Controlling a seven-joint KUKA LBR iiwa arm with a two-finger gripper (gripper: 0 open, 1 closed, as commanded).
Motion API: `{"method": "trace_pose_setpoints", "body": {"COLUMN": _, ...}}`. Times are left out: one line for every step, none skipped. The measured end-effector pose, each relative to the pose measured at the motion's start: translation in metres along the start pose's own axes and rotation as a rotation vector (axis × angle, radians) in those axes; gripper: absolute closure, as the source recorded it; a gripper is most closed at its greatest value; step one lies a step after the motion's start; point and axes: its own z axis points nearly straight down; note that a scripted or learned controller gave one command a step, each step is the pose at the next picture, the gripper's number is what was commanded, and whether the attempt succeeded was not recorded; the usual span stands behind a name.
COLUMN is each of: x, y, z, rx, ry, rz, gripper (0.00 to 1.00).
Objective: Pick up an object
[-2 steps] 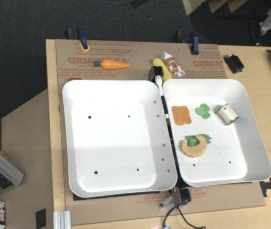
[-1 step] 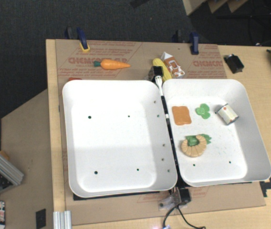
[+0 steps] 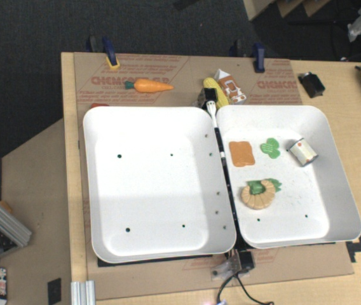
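Objects for the pick lie gathered in the right bin point(image 3: 311, 199), which seems sensible, since the arm reaches in from that side. There are four of them: an orange rectangular piece point(image 3: 241, 153) near the bin's inner wall, a small green leafy shape point(image 3: 270, 148) just beside it, a small white cylinder with a red mark point(image 3: 302, 152) lying tilted toward the outer side, and a tan round item topped with green point(image 3: 259, 194) nearer the front. All four rest apart from one another, so any of them could likely be approached without crowding a neighbour. The left bin point(image 3: 149, 189) shows bare white floor with a few dark dots, probably left free as a place to drop things. A toy carrot point(image 3: 150, 86) lies on the cardboard board point(image 3: 187, 72) behind the left bin. A yellow item point(image 3: 212, 85) and an orange-and-white packet point(image 3: 230, 89) sit at the back by the seam between the bins; all three are outside both bins and are poorer candidates. Two blue clamps point(image 3: 111, 54) pin the board's far edge, presumably to keep it from sliding. Whether the gripper's jaws are spread or pressed together cannot be told.
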Motion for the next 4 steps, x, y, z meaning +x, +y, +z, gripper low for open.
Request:
{"method": "trace_pose_setpoints", "body": {"x": 0.000, "y": 0.001, "z": -0.012, "rx": -0.006, "ry": -0.003, "rz": -0.001, "gripper": 1.00}}
{"method": "trace_pose_setpoints", "body": {"x": -0.105, "y": -0.085, "z": 0.011, "rx": 0.007, "ry": 0.000, "rz": 0.015, "gripper": 1.00}}
{"method": "trace_pose_setpoints", "body": {"x": -0.098, "y": -0.080, "z": 0.011, "rx": 0.004, "ry": 0.002, "rz": 0.002, "gripper": 0.00}}
{"method": "trace_pose_setpoints", "body": {"x": -0.098, "y": -0.079, "z": -0.001, "rx": -0.001, "ry": -0.002, "rz": 0.001, "gripper": 1.00}}
